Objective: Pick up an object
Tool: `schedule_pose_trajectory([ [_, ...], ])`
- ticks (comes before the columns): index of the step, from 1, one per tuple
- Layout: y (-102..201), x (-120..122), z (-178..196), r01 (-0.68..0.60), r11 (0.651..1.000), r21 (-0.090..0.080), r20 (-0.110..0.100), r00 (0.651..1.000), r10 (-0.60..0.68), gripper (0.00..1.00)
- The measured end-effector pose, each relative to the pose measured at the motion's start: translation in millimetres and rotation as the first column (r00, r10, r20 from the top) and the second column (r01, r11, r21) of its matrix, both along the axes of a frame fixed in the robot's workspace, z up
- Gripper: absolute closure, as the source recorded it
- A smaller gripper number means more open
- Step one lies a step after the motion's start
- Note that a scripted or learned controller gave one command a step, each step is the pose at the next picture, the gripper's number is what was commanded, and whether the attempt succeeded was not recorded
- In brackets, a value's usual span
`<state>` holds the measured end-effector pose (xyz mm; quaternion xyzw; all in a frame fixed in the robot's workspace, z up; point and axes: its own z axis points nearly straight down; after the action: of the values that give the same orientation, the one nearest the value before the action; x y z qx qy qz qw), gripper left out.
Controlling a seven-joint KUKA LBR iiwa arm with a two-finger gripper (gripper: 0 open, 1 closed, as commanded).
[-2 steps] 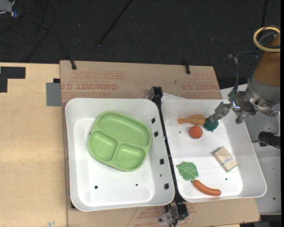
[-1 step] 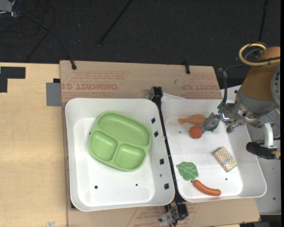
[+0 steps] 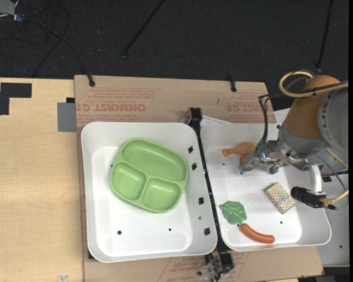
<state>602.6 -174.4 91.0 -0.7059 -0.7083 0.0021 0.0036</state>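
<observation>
While the arm (image 3: 310, 119) reaches in from the right, the nearest items lie along the front of the right bin (image 3: 317, 231): a toy sausage (image 3: 257, 234) close to the front wall, and just behind it a green leaf-shaped piece (image 3: 232, 211), the two nearly touching. Farther in and to the right rests a small speckled tan block (image 3: 279, 197), tilted on the bin floor, apart from the others. Beyond it, the gripper (image 3: 260, 163) is low over the middle of the right bin, its metal parts pointing left; whether it is released or clenched cannot be told from this angle, and no object is seen in its grasp. Just beside its tip, toward the back left, lies an orange drumstick-shaped toy (image 3: 239, 150); contact between them cannot be judged. In the left bin (image 3: 100, 216), a green divided plate (image 3: 149, 174) with three compartments sits slightly tilted near the centre. Both bins rest on a cardboard sheet (image 3: 147, 101) printed with red lettering, with a dark floor (image 3: 165, 28) at the far edge.
</observation>
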Motion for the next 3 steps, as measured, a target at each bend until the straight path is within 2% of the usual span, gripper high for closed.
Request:
schedule_pose_trajectory([
  [1, 0.4, -0.3, -3.6, 0.002, 1.0, -0.001, 0.004, 1.0, -0.002, 0.0],
  [2, 0.0, -0.6, 6.6, 0.003, 1.0, -0.001, 0.002, 1.0, -0.003, 1.0],
  [3, 1.7, -9.6, 61.5, 0.006, 1.0, -0.002, 0.01, 1.0, -0.006, 1.0],
])
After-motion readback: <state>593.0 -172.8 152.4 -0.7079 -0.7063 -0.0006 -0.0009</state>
